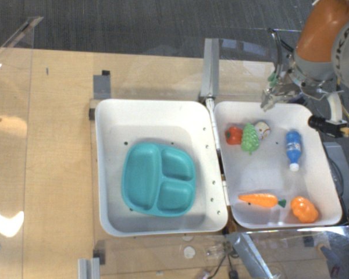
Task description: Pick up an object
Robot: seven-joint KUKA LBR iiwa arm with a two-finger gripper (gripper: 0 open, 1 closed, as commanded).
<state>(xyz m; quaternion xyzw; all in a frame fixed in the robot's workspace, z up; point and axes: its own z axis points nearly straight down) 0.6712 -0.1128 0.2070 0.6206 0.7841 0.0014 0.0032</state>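
Pincer [271,97] parked over far rim of right bin [320,156], nothing between the fingers; aperture too small and blurred to tell, so no call on wide or narrow. Arm [320,28] comes in from the right, wrist held high, probably a hover pose to keep clear of bin walls before descent.

Candidates all in right bin: tomato [233,135] touching green fruit [250,138], with a pale round toy [262,129] just behind, all clustered near the far-left corner. Bottle [293,148] lying alone mid-right. Carrot [259,200] flat along near wall, orange pepper [304,209] in near-right corner.

Left bin [157,115] carries only a teal divided plate [158,179], centred; looks like the drop side, not a pick target.

Judgement: no pick started yet. Cluster sits closest under pincer, but touching items risk a double grab or a slip. Bottle looks cleanest: isolated, slim, free space both sides. Carrot and pepper hug the wall, finger clearance poor there.
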